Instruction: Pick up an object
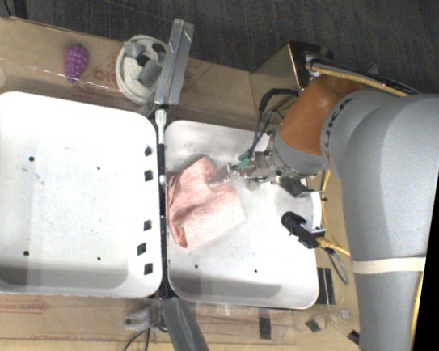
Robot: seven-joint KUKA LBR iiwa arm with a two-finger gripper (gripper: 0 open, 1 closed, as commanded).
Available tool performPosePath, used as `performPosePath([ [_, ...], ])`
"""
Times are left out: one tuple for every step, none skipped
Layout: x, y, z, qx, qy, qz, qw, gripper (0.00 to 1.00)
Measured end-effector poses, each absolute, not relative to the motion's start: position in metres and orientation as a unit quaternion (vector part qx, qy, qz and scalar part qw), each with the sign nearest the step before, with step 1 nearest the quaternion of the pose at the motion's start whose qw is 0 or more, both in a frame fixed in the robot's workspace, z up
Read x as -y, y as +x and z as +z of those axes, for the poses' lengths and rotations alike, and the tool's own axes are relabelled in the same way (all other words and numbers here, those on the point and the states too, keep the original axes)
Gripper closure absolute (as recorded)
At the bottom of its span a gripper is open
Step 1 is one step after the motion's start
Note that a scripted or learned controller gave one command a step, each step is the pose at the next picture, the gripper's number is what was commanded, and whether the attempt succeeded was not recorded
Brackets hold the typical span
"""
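Big grey arm (379,203) has "UKA" lettering visible near the bottom. Right bin (268,288) holds a crumpled pink cloth (203,205) at its left side. Pincer (241,168) sits at the cloth's upper right corner, can't tell if it's open or gripping anything

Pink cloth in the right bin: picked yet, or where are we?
Not picked. Done: the arm has reached into the right white bin, with the pincer by the crumpled pink cloth. In hand: nothing visibly gripped; the cloth lies on the bin floor. Left: grasp and lift.
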State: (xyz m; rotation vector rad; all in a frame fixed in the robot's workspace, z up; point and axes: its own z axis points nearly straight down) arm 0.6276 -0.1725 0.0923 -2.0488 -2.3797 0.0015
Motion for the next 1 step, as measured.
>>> performPosePath([
  [0.1244,0.5978,0.0917,0.807,-0.591,0.0007,0.002,0.0],
])
